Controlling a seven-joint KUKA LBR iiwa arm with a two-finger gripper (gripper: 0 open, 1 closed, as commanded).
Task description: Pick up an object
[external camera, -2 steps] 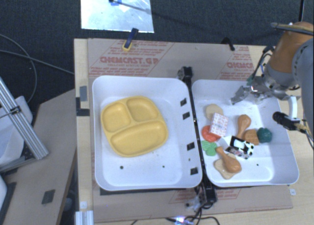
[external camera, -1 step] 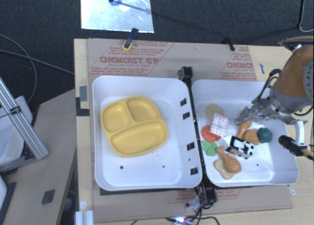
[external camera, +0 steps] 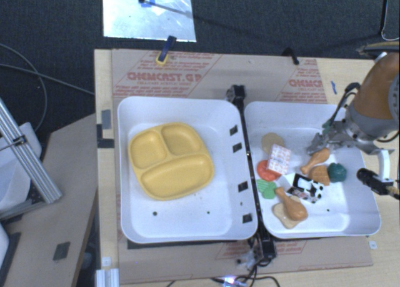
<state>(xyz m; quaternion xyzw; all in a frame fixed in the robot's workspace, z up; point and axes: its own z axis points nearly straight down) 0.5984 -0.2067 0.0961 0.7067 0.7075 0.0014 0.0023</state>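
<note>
Several toy foods crowd the right bin (external camera: 356, 220), so any is a fair target; nearest is an orange drumstick (external camera: 314, 160), just below-left of the pincer (external camera: 326, 137), whose opening I cannot tell. The yellow tray (external camera: 170, 160) sits far left.

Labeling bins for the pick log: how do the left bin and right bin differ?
The left bin holds one yellow divided tray; the right bin holds a cluster of small toy foods. The gripper is over the right bin, away from the left bin. Both are shallow and white.
</note>
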